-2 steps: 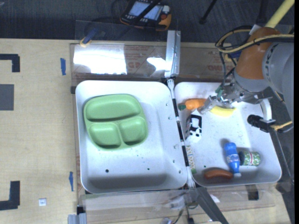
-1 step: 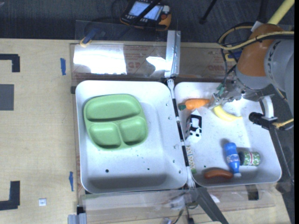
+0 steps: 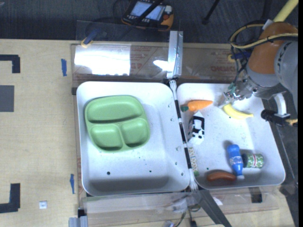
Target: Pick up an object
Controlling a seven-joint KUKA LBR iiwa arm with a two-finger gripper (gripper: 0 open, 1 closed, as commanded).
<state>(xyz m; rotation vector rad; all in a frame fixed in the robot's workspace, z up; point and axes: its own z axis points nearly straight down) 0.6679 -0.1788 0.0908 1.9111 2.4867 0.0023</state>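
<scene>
Your arm hangs over the right bin, its pincer low near the far wall; you cannot tell its state. Just below-right lies the banana, the carrot to its left.

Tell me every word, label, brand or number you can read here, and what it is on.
None can be read as text.
Handheld screen above the bins: lit, too small to read.
Can in the right bin: a label band, blurred.
Clear panel behind the bins: faint reddish print, illegible.
</scene>
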